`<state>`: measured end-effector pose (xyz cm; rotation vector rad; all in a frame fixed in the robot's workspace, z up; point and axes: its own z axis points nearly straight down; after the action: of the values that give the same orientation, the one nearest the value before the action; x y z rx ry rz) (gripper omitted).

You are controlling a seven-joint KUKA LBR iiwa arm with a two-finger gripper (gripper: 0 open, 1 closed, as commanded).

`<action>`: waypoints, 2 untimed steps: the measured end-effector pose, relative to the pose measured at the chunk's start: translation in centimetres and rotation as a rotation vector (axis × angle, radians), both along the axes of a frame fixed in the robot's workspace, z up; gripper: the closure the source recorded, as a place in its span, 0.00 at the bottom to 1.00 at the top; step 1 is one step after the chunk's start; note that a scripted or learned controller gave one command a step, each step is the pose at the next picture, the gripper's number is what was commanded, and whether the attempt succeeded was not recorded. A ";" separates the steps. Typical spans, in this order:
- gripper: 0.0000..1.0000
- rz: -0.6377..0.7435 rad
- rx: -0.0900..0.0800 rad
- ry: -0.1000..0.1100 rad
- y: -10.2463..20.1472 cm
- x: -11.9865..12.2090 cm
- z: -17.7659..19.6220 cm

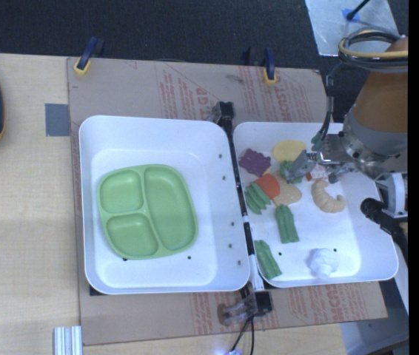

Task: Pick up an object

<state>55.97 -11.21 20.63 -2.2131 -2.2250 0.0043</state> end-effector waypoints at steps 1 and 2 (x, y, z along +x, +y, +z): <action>0.00 -0.001 0.001 0.007 1.1 -3.6 -11.9; 1.00 0.002 -0.001 0.002 0.9 -3.3 -10.4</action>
<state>52.65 -10.31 10.18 -2.2109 -2.2267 0.0078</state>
